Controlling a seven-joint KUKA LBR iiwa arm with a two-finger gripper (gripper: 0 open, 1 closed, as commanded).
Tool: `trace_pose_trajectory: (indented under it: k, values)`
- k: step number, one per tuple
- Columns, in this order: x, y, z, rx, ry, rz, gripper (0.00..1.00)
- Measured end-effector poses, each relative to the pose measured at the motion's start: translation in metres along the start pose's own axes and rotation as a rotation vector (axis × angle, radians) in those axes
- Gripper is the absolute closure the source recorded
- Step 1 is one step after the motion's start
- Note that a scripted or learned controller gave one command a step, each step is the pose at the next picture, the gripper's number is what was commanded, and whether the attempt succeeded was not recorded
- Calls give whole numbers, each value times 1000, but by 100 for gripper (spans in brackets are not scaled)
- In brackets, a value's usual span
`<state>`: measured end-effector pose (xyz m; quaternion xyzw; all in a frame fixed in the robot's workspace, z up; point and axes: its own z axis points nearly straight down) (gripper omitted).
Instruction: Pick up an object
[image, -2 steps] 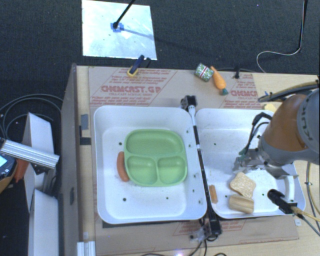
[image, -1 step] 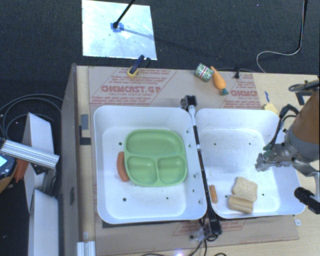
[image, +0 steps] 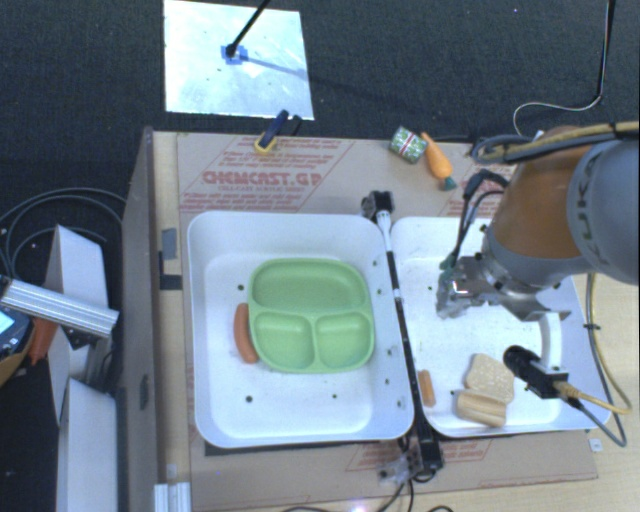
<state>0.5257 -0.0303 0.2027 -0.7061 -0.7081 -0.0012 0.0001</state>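
Approach is judged to be the step in hand: nothing is seen lifted. The gripper (image: 455, 295) hangs over the right bin (image: 425, 240), above bare floor. How far it is open cannot be told, and no contact is seen. Candidates lie at five o'clock from it: bread (image: 489, 377), roll (image: 480, 408), small carrot (image: 427, 388). A shift and descent are called for.

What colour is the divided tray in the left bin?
Light green: the divided tray in the left bin shows plainly in the camera view.
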Motion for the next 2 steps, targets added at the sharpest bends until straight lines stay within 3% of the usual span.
trace_pose_trajectory:
  k: [1, 2]
  values:
    - [43, 14, -43, -1, -1, -2, 100]
    - [120, 74, -34, 0, 0, -3, 100]
